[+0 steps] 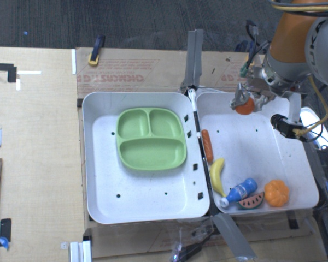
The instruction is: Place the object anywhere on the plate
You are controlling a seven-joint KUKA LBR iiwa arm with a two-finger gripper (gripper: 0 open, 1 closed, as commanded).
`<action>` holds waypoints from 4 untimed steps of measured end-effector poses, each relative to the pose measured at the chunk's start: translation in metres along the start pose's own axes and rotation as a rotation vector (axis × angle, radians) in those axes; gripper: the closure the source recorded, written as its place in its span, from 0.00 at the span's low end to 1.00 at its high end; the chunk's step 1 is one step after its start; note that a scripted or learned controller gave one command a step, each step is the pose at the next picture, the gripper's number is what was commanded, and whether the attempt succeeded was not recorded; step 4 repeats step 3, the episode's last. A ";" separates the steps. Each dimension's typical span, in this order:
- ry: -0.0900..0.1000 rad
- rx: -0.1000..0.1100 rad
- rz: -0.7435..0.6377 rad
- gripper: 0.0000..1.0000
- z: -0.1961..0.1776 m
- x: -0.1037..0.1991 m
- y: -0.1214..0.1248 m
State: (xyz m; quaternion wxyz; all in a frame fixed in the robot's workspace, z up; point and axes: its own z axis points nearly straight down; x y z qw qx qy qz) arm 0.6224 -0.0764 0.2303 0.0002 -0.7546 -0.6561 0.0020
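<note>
The tool (244, 100) hangs over the far end of the right bin (295, 162), and there's a small orange-red object (244, 108) pinched between its fingers, lifted clear of the bin floor. What that object is, I can't make out; it's round and reddish. Over in the left bin (95, 162) sits the green divided plate (151, 138), three compartments, all bare, well apart from the tool. Between the two stands the shared bin wall, with a grey upright post (194, 59) at its far end, just beside the tool's side of things. Down in the right bin, a hot dog (207, 144) lies along the dividing wall, a banana (216, 176) just below it. Near the front edge a small blue bottle (239, 192) touches a watermelon slice (251, 201), and an orange pumpkin-like toy (276, 193) sits just beside them. On the surface beyond the bins rests a yellow-and-blue clamp (96, 50).
</note>
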 end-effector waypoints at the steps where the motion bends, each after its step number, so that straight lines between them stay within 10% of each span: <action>1: 0.001 0.001 -0.150 1.00 0.040 0.072 -0.019; 2: 0.001 -0.001 -0.380 1.00 0.039 0.124 -0.041; 3: 0.001 -0.001 -0.380 0.00 0.039 0.124 -0.041; 4: 0.001 -0.001 -0.380 0.00 0.039 0.124 -0.041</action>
